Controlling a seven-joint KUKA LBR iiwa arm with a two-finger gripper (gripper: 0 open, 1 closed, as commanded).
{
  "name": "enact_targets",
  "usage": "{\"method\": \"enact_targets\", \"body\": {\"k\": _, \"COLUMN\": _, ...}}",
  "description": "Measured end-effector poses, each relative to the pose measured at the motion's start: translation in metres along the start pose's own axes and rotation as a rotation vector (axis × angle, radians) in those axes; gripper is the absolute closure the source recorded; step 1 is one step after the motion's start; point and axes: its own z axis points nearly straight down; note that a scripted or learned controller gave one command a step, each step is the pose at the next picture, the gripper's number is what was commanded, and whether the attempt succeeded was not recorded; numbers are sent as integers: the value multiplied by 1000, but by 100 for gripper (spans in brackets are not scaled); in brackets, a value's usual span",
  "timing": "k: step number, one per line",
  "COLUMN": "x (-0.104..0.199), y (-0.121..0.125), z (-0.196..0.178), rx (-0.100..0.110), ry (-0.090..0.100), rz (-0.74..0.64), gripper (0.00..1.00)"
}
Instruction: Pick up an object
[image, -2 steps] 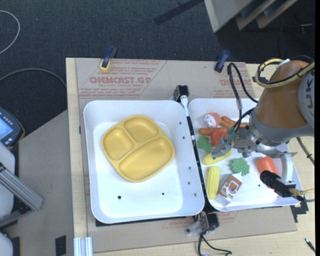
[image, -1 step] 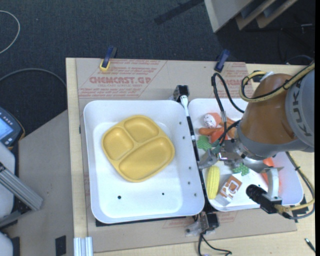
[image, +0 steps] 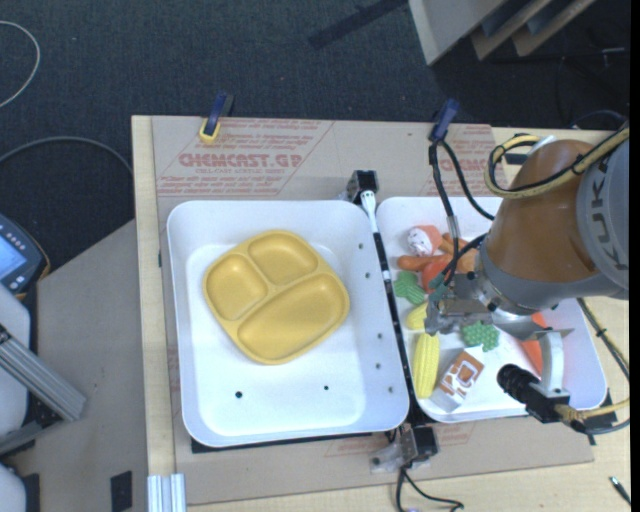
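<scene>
Camera view: two shallow white bins side by side on a brown board. Left bin (image: 200, 400) holds a yellow divided plate (image: 277, 296), three compartments, lying flat near the bin's middle, tilted a bit in plan.

Right bin (image: 590, 385) holds the small toy items. Yellow corn cob (image: 426, 362) lies lengthwise along the bin's left wall, near the front. Just right of it a small orange-and-white box (image: 461, 378), tilted. A green studded piece (image: 481, 335) sits just above the box, close under the wrist. A green leafy piece (image: 409, 289) near the left wall, with orange carrot-like pieces (image: 424, 266) just behind it and a small white-and-orange figure (image: 420, 240) at the back. Another orange piece (image: 534, 354) lies to the right of the green studded one.

Arm (image: 550, 230) reaches in from the right, orange band over the right bin, covering much of it. Gripper (image: 452, 312) hangs low over the clutter between the leafy piece and the studded piece. Cannot tell whether it's apart or together; the wrist body hides it. Nothing visibly held.
</scene>
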Motion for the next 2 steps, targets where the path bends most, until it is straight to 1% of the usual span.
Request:
{"method": "enact_targets", "body": {"k": 1, "x": 120, "y": 4, "z": 11, "rx": 1, "ry": 5, "rz": -13, "gripper": 100}}
{"method": "enact_targets", "body": {"k": 2, "x": 194, "y": 7, "z": -104, "rx": -7, "ry": 6, "rz": -8, "gripper": 100}}
